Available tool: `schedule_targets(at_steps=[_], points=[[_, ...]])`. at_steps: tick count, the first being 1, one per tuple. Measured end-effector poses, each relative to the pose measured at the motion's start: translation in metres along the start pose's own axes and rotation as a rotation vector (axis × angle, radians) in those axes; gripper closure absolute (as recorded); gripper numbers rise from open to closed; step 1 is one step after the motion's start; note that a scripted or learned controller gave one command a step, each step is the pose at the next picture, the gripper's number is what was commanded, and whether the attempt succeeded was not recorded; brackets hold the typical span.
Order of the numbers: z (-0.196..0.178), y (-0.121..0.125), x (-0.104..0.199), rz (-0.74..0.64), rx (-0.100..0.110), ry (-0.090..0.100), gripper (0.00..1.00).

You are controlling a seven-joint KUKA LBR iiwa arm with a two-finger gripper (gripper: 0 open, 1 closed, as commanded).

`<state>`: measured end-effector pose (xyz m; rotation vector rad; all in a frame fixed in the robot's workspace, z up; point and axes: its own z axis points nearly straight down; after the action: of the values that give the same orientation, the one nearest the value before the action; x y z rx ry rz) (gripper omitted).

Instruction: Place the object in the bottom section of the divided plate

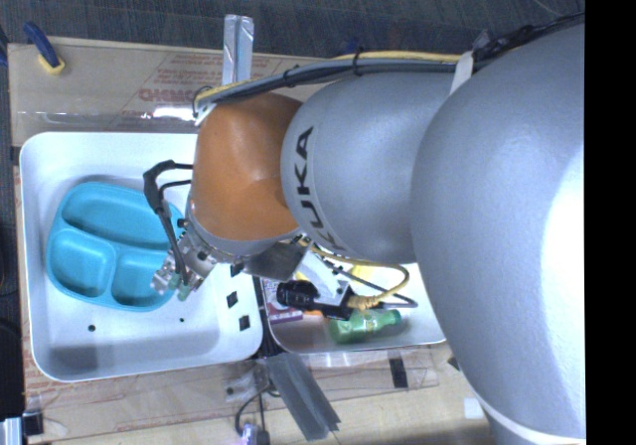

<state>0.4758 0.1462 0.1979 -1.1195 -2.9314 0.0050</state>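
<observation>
**A:** Where was the object?

**B:** Hard to say. A small pale-green bit (163, 282) showed at the tip of the gripper (179, 279). That was at the lower right rim of the blue divided plate (99, 220), in the left bin (60, 354), left of the frame's centre. It was too small to name.

**A:** Was the claw clamped on it?

**B:** I could not tell whether the claw was apart or together.

**A:** How would it handle?

**B:** My guess was light and small, so slipping mattered more than weight. A hold across its middle would suit.

**A:** And the green bottle (366, 325)?

**B:** It lay on its side in the right bin (298, 344), at lower centre, well apart from the plate. If that 1 were the object, I would judge it light, smooth plastic, best taken across its body.
</observation>
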Motion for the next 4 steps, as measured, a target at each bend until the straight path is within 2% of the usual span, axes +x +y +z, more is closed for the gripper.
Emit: schedule_targets(at_steps=[1, 2, 3, 4], points=[[-0.021, 0.049, -0.045, -0.022, -0.003, -0.002, 1.00], [-0.054, 0.018, -0.079, -0.048, -0.004, -0.003, 1.00], [0.007, -0.064, -0.130, -0.205, -0.002, -0.002, 1.00], [0.006, -0.004, -0.083, -0.390, -0.005, -0.005, 1.00]])
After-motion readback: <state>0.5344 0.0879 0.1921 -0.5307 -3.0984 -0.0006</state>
